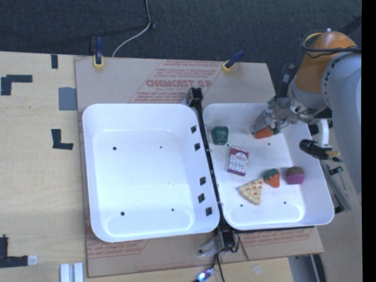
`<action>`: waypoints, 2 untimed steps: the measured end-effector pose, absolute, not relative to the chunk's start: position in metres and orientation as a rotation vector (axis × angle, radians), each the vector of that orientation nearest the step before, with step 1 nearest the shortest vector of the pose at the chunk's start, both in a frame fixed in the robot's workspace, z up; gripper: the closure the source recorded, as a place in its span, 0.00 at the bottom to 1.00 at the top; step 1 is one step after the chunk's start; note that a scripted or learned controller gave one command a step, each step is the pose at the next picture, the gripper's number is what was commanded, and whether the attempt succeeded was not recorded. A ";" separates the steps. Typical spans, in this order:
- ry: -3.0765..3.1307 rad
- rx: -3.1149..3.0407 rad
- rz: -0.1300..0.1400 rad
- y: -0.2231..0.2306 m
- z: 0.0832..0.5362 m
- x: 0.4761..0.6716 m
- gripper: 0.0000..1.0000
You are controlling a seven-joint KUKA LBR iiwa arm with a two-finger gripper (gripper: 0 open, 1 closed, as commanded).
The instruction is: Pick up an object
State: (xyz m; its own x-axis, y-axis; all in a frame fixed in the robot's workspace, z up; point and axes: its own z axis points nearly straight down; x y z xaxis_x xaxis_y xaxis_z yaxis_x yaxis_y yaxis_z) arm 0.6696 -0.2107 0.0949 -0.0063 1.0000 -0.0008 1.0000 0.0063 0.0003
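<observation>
The gripper (265, 124) was seen lowered into the right bin (305, 215), an orange object (264, 133) apparently pinched at its fingertips; the red carton (238, 161) and green object (220, 135) lay left of it, other toys below

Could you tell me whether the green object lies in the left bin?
No, the green object lies in the right bin, close to the divider between the bins.
</observation>
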 end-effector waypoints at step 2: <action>2.233 2.214 0.001 -0.050 0.204 0.559 1.00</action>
